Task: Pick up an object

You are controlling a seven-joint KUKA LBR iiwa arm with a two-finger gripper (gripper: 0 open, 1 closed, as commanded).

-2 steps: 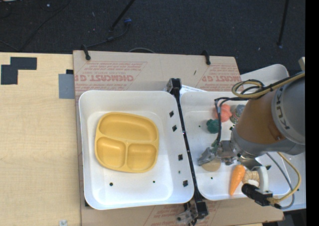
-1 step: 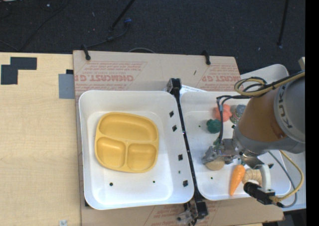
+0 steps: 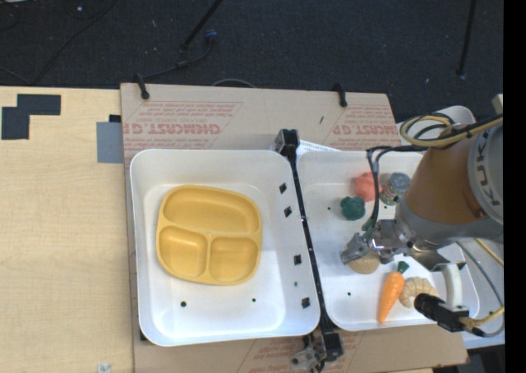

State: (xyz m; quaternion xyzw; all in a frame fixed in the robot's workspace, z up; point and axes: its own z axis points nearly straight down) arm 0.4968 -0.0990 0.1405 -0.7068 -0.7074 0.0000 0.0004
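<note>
On wooden bench [image 3: 57,240], dark floor [image 3: 246,18]

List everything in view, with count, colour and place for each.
bins: two, white, side by side on the bench
divided plate: one, yellow, in the left bin
toy carrot: one, orange with green top, right bin, near edge
round object: one, dark green, right bin
pink object: one, pink-red, right bin, far side
tan object: one, beige, right bin, below the gripper
cardboard sheet: one, brown, under the bins
arm: one, grey with orange band, over the right bin
gripper: one, dark metal, just above the tan object
</note>
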